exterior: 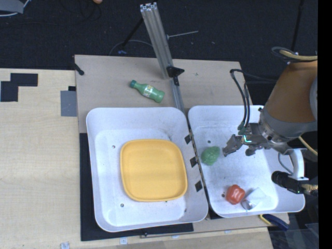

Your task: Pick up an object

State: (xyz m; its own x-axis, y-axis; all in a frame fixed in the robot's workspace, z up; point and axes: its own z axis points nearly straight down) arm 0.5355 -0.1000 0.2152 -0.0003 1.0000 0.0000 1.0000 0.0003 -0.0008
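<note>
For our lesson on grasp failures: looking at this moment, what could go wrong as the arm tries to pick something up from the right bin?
1. The green object lies close to the divider wall of the right bin; a push from the gripper could likely wedge it there rather than lift it.
2. The red object touches a small clear item, so a grasp there might catch both or slip.

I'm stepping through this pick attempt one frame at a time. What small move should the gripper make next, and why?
Probably a short shift toward the green object, then down. The gripper sits just beside it in the right bin, nothing between its fingers.
</note>
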